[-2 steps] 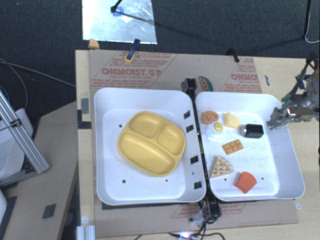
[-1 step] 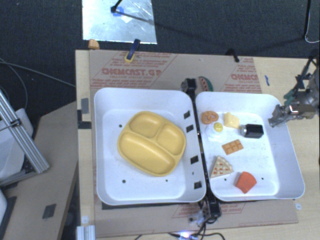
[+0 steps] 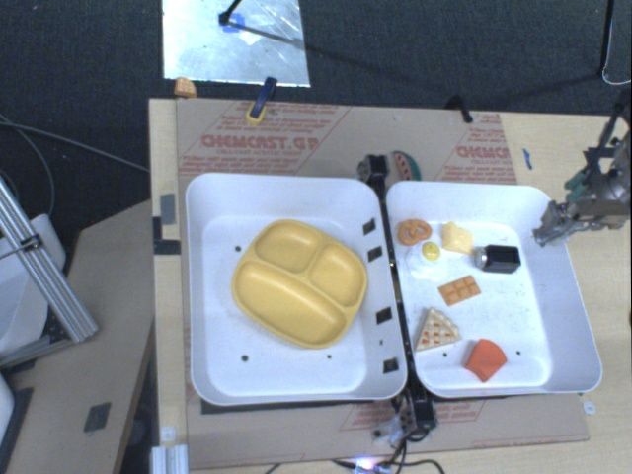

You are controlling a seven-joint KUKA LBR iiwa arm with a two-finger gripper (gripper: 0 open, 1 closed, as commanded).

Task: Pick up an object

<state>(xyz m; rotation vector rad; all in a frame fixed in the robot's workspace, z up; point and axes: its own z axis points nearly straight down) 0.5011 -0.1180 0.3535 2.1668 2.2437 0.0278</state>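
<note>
- Where the right bin [image 3: 568, 265] meets its outer rim, gripper [image 3: 553, 227] hovers low, reaching from the right; finger state unreadable.
- Nearest object: black block [image 3: 499, 258], lying in that bin, just beside.
- Cardboard [image 3: 296, 136] print: "CHEMCAST".

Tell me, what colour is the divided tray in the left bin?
Pale yellow all over; the tray shows plainly in the camera view.
</note>
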